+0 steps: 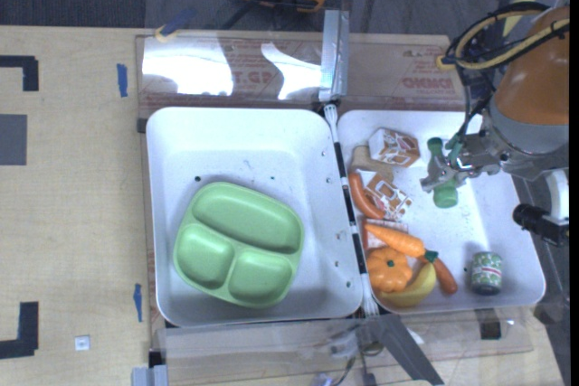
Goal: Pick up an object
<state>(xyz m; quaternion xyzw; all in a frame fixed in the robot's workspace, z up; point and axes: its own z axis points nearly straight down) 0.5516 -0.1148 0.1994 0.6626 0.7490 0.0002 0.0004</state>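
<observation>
My gripper (pixel 445 174) hangs over the middle of the right bin (pixel 520 221), reaching in from the right under the orange band. A small green cylinder-like object (pixel 445 195) sits right at its tip, touching or just below it. I cannot see whether it is gripped. To the left of the gripper lie two white-and-orange snack packets (pixel 394 147) (pixel 386 196) and an orange sausage (pixel 361 193).
At the right bin's front lie a carrot (pixel 396 240), a small pumpkin (pixel 387 272), a banana (pixel 418 286), a smaller carrot (pixel 444 276) and a small jar (pixel 486 271). The left bin (pixel 181 140) holds a green divided plate (pixel 237 241). A metal divider (pixel 342 194) separates the bins.
</observation>
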